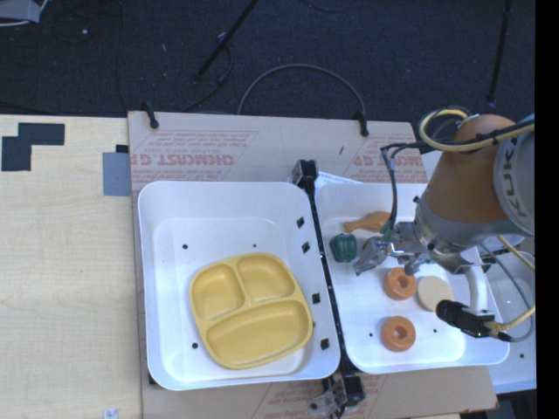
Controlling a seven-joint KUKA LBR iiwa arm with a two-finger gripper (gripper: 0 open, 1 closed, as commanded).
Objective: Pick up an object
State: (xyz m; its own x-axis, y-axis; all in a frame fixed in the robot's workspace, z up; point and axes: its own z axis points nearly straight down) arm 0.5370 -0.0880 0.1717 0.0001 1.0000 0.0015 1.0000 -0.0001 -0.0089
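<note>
a robotics lab is showing here: loose cables (288, 77) are trailing over dark carpet behind a plywood bench (61, 260) bearing two white bins (166, 208).

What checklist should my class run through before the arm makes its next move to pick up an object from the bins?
1. Gripper is over the right bin: ok.
2. A target lies close by: ok; the green object sits just left of the gripper.
3. Finger opening fits the target: cannot tell; the fingers are too blurred.
4. Nothing is held yet: cannot tell.
5. Neighbours leave room: ok for the two orange rings, which lie apart from the green object; not ok on its left, where the bin wall is close.
6. Yellow divided tray in the left bin is out of the path: ok.
</note>
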